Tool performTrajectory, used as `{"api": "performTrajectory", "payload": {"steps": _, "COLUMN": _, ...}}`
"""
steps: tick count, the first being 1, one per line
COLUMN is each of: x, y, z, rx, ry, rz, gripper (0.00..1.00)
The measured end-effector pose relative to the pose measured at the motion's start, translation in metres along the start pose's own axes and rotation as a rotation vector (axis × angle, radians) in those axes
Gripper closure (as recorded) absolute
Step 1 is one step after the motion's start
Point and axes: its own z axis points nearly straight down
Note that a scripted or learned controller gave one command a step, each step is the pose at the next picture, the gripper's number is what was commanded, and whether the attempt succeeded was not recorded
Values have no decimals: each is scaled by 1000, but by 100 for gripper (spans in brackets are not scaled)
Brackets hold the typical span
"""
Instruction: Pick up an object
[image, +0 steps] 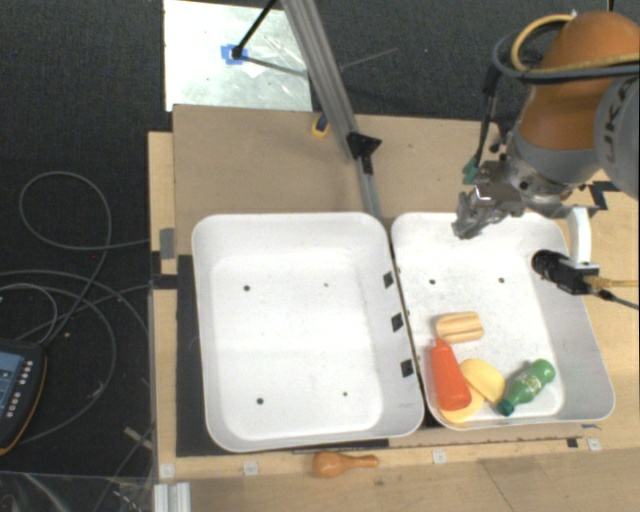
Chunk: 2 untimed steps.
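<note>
Objects for the pick sit in the right bin (575, 330), lower right of frame: a bread roll (459, 326) near bin centre, an orange bottle (449, 376) just below it, a yellow piece (483, 381) touching the bottle's right side, poss. a banana, and a green bottle (527, 385) tilted at far right. Gripper (470, 224) hangs over the bin's upper left corner, well apart from the items, nothing btwn its fingers; can't tell how far the jaws are open. Left bin (215, 330) sits beside it. A tan pear-shaped toy (342, 462) lies on the bench (255, 160), bottom centre.
</note>
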Motion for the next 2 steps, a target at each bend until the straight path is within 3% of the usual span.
{"api": "performTrajectory", "payload": {"steps": 2, "x": 109, "y": -2, "z": 2, "rx": -2, "ry": 0, "rz": -1, "gripper": 100}}
